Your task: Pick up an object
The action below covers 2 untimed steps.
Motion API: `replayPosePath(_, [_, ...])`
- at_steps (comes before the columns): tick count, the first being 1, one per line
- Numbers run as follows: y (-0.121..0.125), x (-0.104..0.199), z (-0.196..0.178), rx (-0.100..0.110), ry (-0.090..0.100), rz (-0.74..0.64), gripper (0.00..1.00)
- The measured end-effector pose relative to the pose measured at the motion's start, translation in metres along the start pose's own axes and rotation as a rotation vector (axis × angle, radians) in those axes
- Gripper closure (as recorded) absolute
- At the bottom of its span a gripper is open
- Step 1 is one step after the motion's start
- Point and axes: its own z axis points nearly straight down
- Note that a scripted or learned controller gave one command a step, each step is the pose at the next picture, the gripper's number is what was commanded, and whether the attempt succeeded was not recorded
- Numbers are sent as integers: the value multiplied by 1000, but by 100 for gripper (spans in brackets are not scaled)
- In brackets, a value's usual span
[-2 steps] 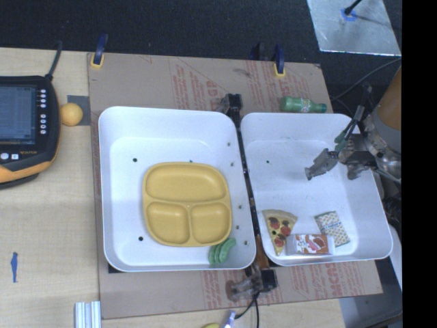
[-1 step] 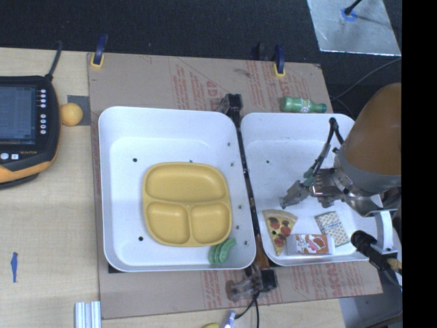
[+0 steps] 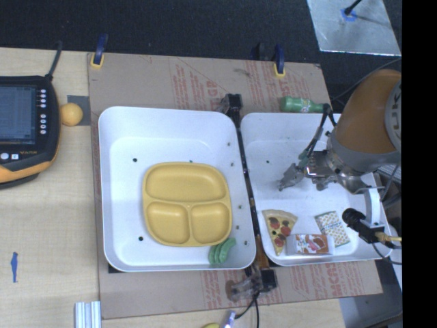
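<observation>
My gripper (image 3: 290, 178) hangs over the middle of the right bin (image 3: 273, 132), reaching in from the right; nothing shows between its fingers. Below it, near the bin's front wall, lie a pizza slice (image 3: 278, 227), a flat red-and-white packet (image 3: 310, 244) and a small patterned packet (image 3: 332, 228). In the left bin (image 3: 123, 135) rests a yellow three-compartment plate (image 3: 186, 202), and a green toy (image 3: 222, 251) lies at the plate's lower right corner.
A green bottle (image 3: 300, 104) lies on the cardboard behind the right bin. A teach pendant (image 3: 24, 128) and a yellow ball (image 3: 70, 113) sit on the bench at the left. Clamps hold the cardboard's far edge.
</observation>
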Motion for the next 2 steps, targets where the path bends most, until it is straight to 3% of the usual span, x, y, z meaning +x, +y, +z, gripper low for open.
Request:
replayPosePath(1, [50, -12, 55, 0, 0, -1, 0])
replayPosePath(2, [119, -97, 44, -3, 1, 3, 0])
